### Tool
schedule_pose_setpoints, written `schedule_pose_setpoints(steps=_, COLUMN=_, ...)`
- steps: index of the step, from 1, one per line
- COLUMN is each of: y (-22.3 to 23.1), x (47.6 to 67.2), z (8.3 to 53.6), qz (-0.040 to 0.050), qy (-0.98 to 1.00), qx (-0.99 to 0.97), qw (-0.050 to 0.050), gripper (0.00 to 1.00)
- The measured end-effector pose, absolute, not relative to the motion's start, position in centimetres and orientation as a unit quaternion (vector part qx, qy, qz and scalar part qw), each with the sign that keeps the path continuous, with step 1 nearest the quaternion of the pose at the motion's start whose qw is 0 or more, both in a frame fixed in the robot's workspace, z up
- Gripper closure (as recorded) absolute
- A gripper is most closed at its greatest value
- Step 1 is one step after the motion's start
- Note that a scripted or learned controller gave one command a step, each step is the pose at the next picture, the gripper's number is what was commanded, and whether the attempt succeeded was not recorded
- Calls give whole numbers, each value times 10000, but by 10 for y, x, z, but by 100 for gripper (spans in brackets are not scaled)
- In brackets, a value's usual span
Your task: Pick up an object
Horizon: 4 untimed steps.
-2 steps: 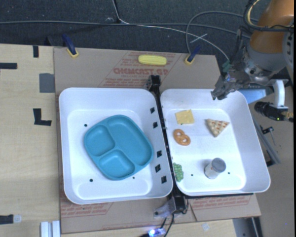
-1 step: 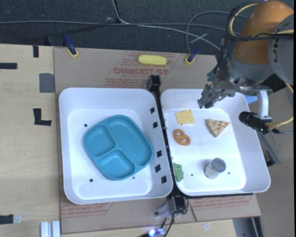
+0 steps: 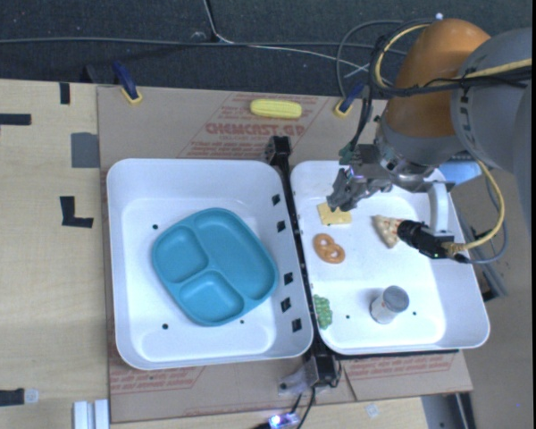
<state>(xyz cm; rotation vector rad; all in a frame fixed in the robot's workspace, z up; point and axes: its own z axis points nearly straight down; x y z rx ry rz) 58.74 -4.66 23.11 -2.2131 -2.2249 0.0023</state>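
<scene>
The arm (image 3: pixel 496 79) has a grey casing with a rounded orange band (image 3: pixel 438 47) above the wrist. Yellow and black cables (image 3: pixel 384 56) loop around the orange section. The gripper (image 3: pixel 347 195) is dark grey metal, with a pale blue part beside it.

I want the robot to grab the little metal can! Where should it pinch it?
Probably around the round sides of the small metal can, coming straight down from above. It stands upright in the right bin with bare floor all around, so fingers could fit either side.
</scene>
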Motion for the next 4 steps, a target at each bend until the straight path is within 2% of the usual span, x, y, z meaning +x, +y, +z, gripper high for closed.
schedule_pose_setpoints(steps=3, y=102, x=529, z=216, qz=12, qy=-7093, qx=-7049, qw=19, gripper=100)
schedule_pose_setpoints(steps=4, y=99, x=530, z=217, qz=12, qy=-7079, qx=-7063, qw=8, gripper=0)
